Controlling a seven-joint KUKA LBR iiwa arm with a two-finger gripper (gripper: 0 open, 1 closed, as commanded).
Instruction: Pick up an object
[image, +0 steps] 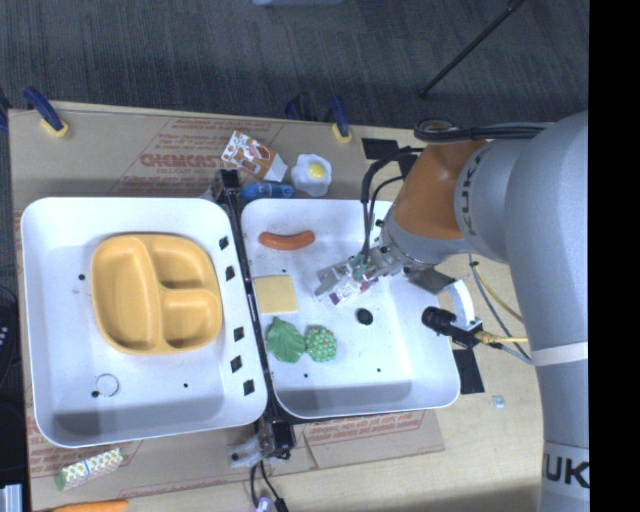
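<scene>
one fixed camera above the bench (60, 130); looks down aslant on both bins (40, 330)

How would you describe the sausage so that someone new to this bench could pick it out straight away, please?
Look at the right-hand white bin, the one the arm reaches into. Along its far edge, above the pale yellow cheese slice, lies the sausage, resting on its side. It is the bin's sole orange-red, rod-shaped item; the cheese is flat and square, and the lettuce leaf and broccoli are green.

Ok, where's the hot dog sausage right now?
The sausage lies in the right bin, near its far left corner, just above the yellow cheese slice and left of the gripper.
</scene>
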